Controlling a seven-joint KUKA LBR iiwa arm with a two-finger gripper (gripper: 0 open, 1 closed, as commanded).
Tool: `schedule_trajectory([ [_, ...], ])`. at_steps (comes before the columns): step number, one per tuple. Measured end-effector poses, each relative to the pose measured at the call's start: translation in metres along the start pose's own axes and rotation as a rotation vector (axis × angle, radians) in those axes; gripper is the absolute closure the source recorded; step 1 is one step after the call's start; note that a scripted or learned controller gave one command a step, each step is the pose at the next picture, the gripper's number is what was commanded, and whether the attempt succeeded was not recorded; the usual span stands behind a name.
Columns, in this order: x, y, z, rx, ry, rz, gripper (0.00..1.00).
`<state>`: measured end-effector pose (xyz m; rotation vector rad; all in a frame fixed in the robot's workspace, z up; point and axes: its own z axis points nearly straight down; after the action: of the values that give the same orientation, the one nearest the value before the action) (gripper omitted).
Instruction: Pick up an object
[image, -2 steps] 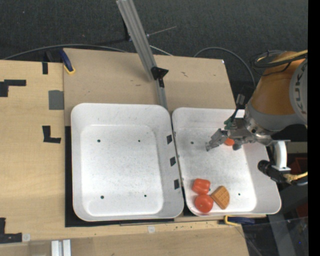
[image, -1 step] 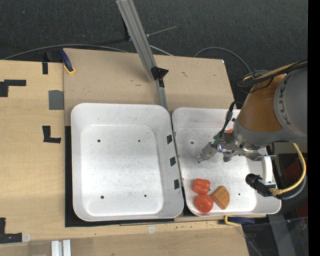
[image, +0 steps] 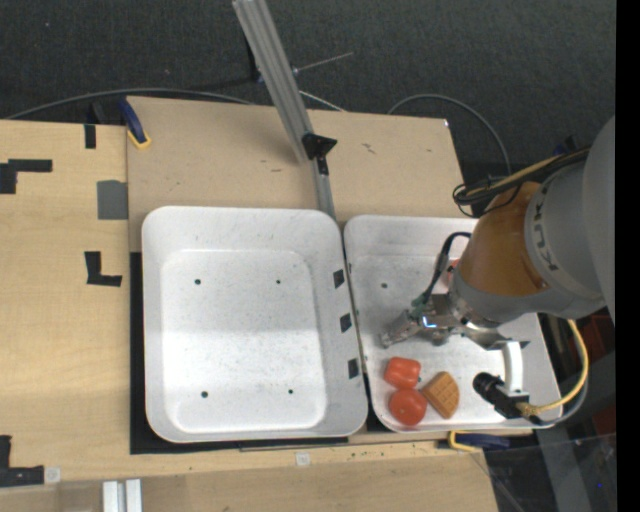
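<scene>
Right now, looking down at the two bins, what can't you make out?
Camera view: the right side of the right bin floor is hidden under the arm.
Camera view: whatever lies beneath the gripper is covered by the gripper itself.
Camera view: the upper red thing, lower red thing and tan thing are too small and soft to identify.

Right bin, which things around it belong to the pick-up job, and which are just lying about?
For the job: hand, right bin, orange-red lump, red ball, tan piece.
Just lying about: left bin, metal pole, blue clamp, black tape marks.
</scene>
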<state>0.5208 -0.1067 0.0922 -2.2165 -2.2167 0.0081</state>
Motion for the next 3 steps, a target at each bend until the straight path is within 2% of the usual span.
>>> schedule_trajectory([
  [1, 0.001, 0.001, -0.013, -0.004, 0.000, -0.002, 1.00],
  [3, 0.010, -0.001, -0.123, -0.013, -0.002, -0.002, 1.00],
])
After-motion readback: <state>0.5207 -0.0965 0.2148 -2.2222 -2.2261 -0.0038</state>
